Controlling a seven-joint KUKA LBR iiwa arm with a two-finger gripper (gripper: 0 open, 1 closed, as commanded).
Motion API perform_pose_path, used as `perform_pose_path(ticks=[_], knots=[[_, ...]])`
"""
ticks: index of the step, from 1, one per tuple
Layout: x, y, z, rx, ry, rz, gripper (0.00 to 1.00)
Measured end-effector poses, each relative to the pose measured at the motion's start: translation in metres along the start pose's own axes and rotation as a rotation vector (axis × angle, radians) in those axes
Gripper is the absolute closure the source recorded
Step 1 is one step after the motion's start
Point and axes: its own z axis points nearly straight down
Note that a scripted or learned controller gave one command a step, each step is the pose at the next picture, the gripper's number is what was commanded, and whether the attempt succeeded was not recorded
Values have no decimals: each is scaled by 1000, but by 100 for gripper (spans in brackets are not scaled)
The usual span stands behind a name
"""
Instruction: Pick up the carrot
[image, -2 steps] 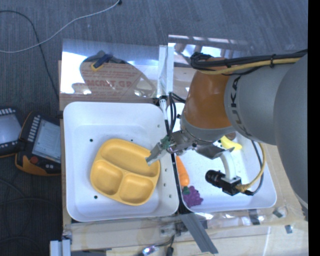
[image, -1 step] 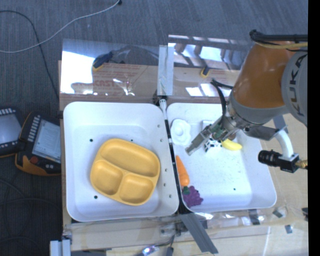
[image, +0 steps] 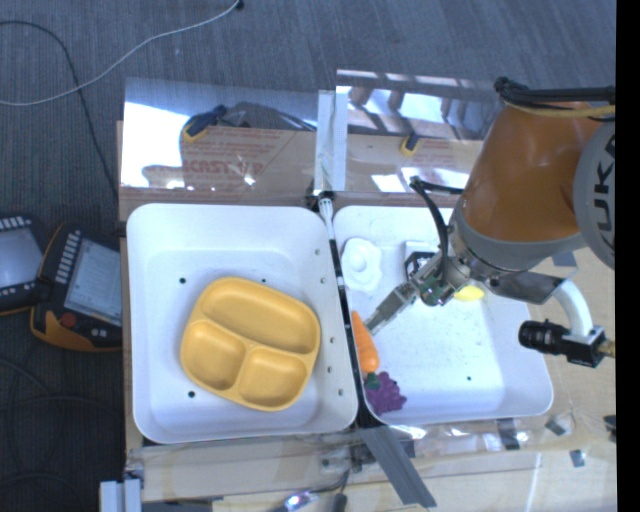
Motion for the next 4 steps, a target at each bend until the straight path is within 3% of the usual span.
perform_pose_path(ticks=[1,2,3,4], knots=[[-21,-15,110,1,3,-40,0],[-9,-5,46,-2,0,-289,0],[-34,-24,111,2,6,-81,0],[-29,1,111,4,3,380,0]])
